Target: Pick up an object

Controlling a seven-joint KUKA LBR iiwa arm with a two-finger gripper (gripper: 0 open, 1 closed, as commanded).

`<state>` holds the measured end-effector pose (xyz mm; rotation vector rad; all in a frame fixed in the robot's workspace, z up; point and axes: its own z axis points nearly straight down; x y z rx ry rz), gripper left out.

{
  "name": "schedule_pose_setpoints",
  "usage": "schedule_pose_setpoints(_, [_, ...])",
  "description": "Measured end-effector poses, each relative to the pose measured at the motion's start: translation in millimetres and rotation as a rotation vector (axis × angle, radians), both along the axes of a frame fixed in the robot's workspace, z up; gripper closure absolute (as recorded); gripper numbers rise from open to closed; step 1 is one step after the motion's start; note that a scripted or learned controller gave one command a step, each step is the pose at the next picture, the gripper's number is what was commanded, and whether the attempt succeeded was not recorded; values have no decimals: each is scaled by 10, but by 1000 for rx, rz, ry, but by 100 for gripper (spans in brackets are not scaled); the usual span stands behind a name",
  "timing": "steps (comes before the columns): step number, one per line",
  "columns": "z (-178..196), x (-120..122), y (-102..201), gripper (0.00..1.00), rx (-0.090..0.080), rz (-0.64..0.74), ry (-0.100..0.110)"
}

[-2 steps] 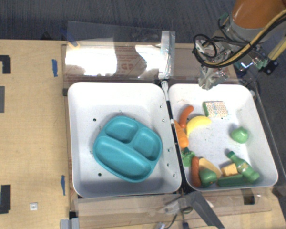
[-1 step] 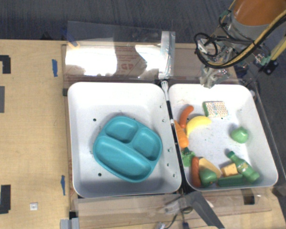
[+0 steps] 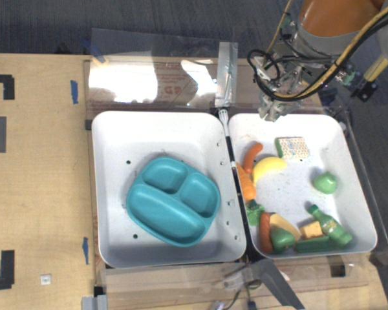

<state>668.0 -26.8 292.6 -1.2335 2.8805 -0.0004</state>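
Note:
My gripper (image 3: 272,112) hangs over the far edge of the right bin (image 3: 355,173), above its back left corner, with nothing visibly between its tips. Below it in that bin lie a speckled box (image 3: 292,148), a yellow lemon (image 3: 269,167), an orange carrot (image 3: 247,173) along the left wall, and a green lime (image 3: 324,183). Near the front sit a green bottle (image 3: 330,227), a cheese wedge (image 3: 284,223), a red-and-green vegetable (image 3: 266,232) and a green pepper (image 3: 283,239).
The left bin (image 3: 110,141) holds a teal divided plate (image 3: 174,200). A clear plastic panel (image 3: 161,76) and a metal bracket (image 3: 226,73) stand behind the bins. Cables (image 3: 291,70) hang from the wrist. Wooden bench (image 3: 32,186) lies to the left.

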Motion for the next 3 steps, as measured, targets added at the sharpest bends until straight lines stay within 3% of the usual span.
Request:
schedule_pose_setpoints(1, [859, 3, -451, 100, -3, -25, -10])
schedule_pose_setpoints(2, [-278, -14, -774, 100, 0, 138, 8])
schedule_pose_setpoints(3, [-289, -546, -522, 100, -2, 240, 0])
